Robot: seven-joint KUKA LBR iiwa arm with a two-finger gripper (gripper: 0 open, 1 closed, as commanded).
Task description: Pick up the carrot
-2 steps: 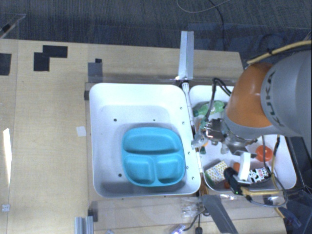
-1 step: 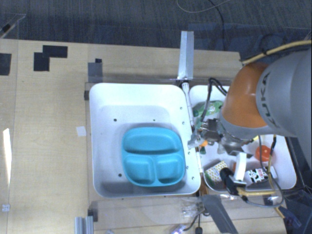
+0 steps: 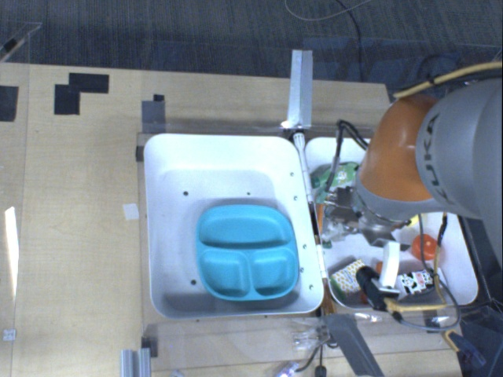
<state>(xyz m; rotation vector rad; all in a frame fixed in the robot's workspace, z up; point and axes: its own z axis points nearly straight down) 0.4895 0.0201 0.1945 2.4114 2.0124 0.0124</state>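
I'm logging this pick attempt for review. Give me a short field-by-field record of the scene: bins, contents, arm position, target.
left bin: holds a blue divided plate
right bin: cluttered with small items, partly hidden by the arm
arm: reaching in from the right, over the right bin
gripper: low over the right bin's left side; finger state unclear
target: orange object, likely the carrot, by the right bin's right side
carrot held: not visibly

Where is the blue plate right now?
The blue divided plate lies in the left white bin, toward its near right corner, close to the wall shared with the right bin, where the arm reaches.
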